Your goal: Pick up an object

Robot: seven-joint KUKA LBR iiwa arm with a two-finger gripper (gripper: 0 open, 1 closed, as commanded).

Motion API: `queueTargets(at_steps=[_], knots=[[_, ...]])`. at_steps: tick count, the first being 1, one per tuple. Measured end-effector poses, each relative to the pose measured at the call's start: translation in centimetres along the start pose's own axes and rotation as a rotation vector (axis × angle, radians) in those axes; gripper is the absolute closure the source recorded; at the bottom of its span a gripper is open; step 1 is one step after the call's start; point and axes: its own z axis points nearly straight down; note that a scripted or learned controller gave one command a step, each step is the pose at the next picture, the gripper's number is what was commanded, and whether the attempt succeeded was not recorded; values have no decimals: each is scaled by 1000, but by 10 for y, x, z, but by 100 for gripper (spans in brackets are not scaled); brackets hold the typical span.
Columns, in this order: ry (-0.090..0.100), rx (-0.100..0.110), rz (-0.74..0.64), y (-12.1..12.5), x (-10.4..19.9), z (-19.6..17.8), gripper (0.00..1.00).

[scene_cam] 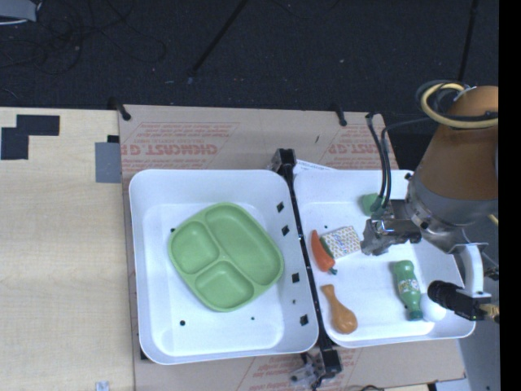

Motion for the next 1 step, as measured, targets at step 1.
queueTargets(at_steps=[1], knots=[[0, -2, -1, 2, 51, -2, 100]])
